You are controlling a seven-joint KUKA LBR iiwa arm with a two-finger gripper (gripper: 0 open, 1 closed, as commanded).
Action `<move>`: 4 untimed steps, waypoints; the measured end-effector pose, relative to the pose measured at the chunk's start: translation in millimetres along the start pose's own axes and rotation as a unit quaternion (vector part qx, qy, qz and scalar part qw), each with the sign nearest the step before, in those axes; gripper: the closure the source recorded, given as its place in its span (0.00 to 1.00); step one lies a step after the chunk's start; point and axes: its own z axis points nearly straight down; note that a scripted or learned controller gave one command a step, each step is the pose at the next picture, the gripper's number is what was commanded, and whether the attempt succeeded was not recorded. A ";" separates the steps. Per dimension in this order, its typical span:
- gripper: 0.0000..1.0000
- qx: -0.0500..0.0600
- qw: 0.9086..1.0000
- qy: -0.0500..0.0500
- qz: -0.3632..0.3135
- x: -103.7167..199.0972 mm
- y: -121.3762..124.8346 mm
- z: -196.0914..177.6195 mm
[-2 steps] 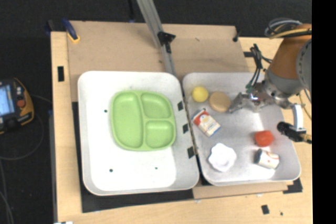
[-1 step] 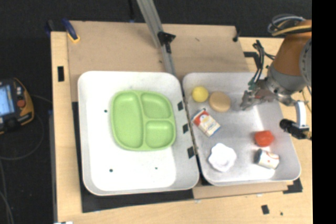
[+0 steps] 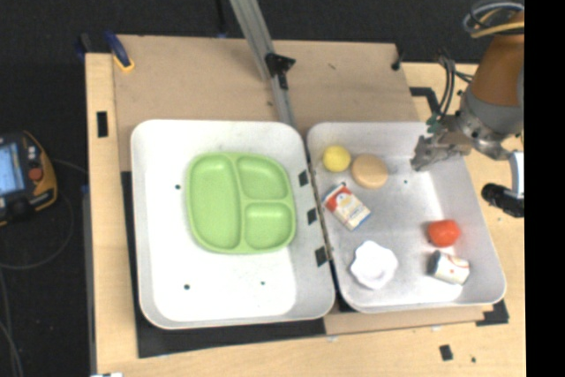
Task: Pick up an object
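Observation:
The right bin [image 3: 459,190] holds several small objects. A yellow ball [image 3: 335,158] lies at its back left, with a tan round piece [image 3: 370,171] just right of it. A red-and-white carton [image 3: 346,207] lies below them, and a white crumpled item [image 3: 373,264] sits near the front. An orange-red object [image 3: 444,232] and a small white-and-red can [image 3: 448,267] rest at the front right. My gripper [image 3: 426,156] hangs over the bin's back right part, right of the tan piece, with nothing seen between its fingers.
The left bin [image 3: 159,278] carries a green three-compartment tray [image 3: 240,202]. A grey metal rail [image 3: 252,22] slants down from the top to the gap between the bins. A dark device [image 3: 22,172] lies off the bench at the left.

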 end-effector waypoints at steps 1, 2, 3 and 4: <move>1.00 0.000 1.000 0.000 0.000 7.2 0.4 -60.7; 1.00 0.002 1.000 0.001 -0.001 6.3 1.2 -72.3; 1.00 0.002 1.000 0.001 -0.002 61.3 -2.9 -84.6; 1.00 0.003 1.000 0.001 -0.001 103.9 -6.4 -79.3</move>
